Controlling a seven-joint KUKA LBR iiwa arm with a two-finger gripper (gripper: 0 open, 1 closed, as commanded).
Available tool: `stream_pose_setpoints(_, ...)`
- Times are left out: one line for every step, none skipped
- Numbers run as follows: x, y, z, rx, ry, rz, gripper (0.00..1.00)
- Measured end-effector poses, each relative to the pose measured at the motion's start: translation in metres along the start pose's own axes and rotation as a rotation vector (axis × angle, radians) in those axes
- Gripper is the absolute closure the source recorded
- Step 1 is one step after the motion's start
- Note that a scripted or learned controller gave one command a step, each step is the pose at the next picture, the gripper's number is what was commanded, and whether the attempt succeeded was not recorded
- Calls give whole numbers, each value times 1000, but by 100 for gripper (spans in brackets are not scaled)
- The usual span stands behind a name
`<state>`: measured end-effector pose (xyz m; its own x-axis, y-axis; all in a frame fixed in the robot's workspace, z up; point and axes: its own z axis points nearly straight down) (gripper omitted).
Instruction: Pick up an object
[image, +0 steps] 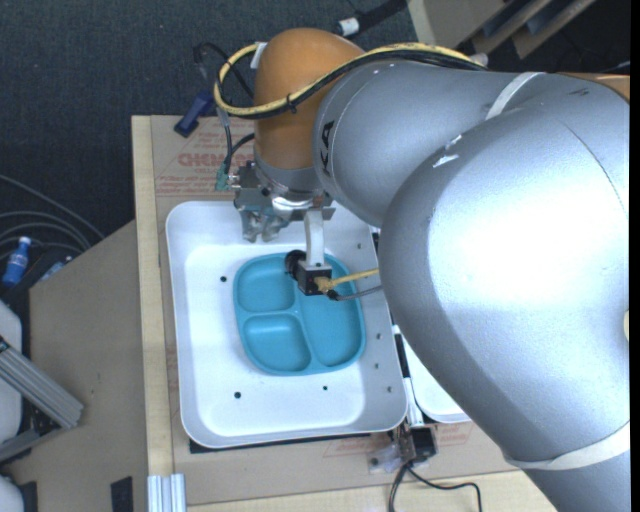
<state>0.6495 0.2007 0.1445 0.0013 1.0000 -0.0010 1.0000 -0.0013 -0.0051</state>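
Note:
A blue divided plate (292, 322) with three compartments lies in the left white bin (215, 400), near its middle. My gripper (262, 228) hangs over the far end of that bin, just beyond the plate's far rim, and nothing shows between its fingers. The big grey arm reaches in from the right and hides most of the right bin.
A corner of the right white bin (440, 405) shows below the arm. The bins rest on a brown cardboard sheet (155, 300). Cables and a blue-capped object (17, 258) lie on the dark floor at the left.

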Motion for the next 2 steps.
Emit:
stream_pose_setpoints(25, 17, -97, -8, 3, -3, 100)
stream_pose_setpoints(24, 15, -11, 0, 0, -2, 100)
